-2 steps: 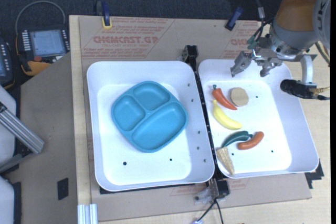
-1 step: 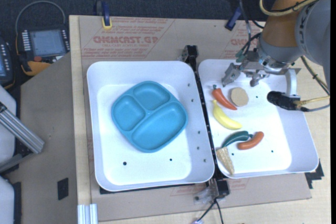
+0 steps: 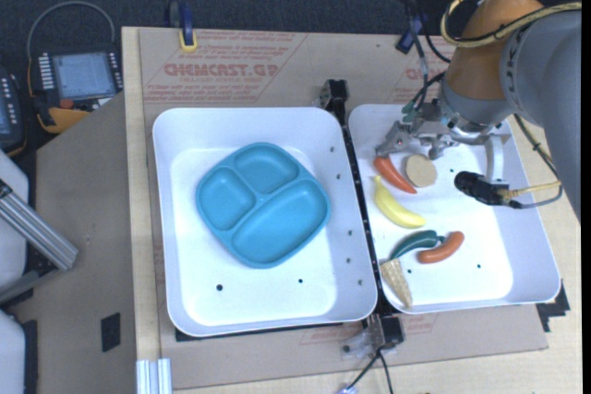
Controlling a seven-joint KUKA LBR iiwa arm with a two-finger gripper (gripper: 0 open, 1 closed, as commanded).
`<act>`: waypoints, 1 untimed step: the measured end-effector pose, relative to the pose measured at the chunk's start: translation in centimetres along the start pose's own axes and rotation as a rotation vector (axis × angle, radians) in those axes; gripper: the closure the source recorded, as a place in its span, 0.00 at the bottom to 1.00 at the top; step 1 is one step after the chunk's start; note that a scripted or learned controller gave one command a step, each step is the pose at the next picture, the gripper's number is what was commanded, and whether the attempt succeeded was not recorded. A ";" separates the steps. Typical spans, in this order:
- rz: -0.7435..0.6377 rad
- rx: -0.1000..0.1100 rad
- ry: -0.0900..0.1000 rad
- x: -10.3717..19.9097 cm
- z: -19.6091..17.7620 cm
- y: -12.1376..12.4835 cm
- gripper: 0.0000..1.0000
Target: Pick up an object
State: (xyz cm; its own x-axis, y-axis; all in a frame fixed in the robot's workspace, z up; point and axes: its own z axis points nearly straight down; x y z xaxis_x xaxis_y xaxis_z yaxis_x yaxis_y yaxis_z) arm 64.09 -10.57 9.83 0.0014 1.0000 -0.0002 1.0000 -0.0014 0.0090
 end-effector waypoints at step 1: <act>-0.001 -0.004 -0.003 -0.1 -1.2 0.1 1.00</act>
